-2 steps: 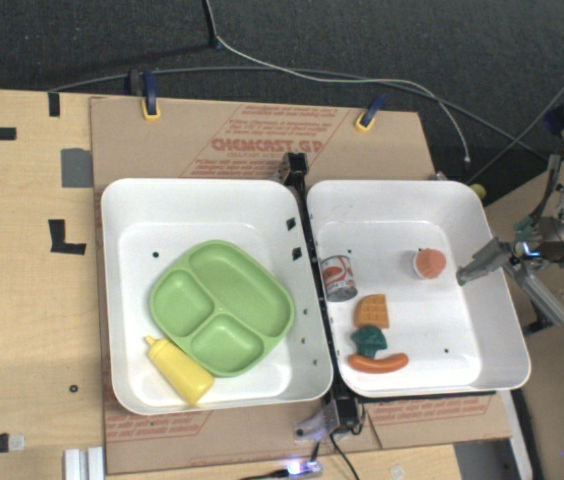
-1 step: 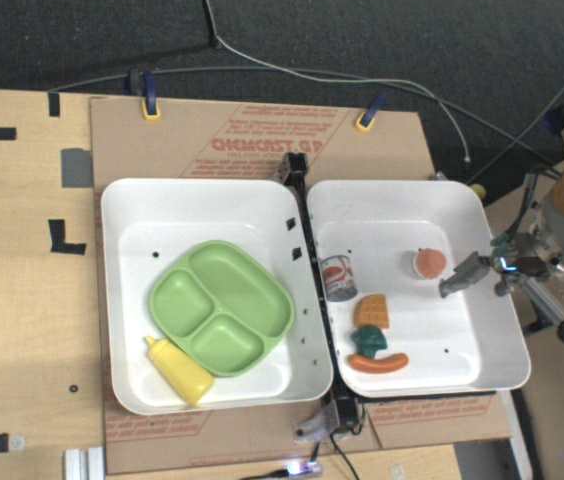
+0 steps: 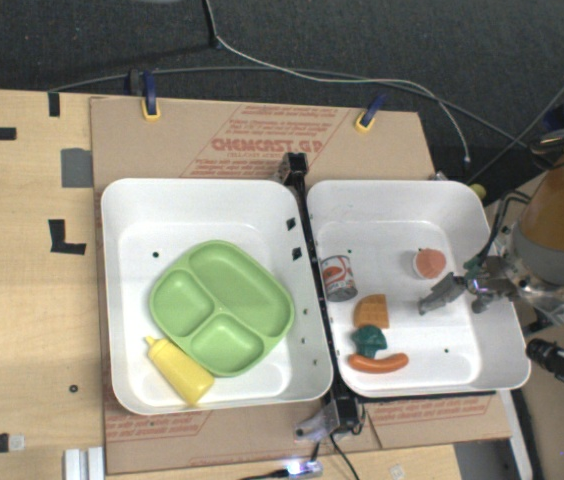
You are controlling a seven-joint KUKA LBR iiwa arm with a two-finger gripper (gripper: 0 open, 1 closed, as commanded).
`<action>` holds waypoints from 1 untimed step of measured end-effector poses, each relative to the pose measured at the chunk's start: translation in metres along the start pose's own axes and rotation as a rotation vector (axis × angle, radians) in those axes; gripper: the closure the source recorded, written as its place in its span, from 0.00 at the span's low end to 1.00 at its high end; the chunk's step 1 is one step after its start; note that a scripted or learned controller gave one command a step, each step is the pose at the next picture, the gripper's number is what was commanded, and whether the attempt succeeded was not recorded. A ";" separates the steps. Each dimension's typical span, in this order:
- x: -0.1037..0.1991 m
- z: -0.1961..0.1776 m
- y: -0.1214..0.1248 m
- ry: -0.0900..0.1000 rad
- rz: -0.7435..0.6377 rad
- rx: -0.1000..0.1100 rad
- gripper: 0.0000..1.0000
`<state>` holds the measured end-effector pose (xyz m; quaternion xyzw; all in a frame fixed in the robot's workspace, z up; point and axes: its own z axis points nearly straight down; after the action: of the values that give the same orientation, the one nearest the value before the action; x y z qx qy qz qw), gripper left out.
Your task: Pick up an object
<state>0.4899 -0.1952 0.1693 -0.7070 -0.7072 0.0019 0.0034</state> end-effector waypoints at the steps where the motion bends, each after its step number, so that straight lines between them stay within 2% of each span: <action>1: 0.003 0.065 0.000 0.000 0.000 0.000 0.00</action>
<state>0.4897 -0.1921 0.1046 -0.7069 -0.7073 0.0019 0.0035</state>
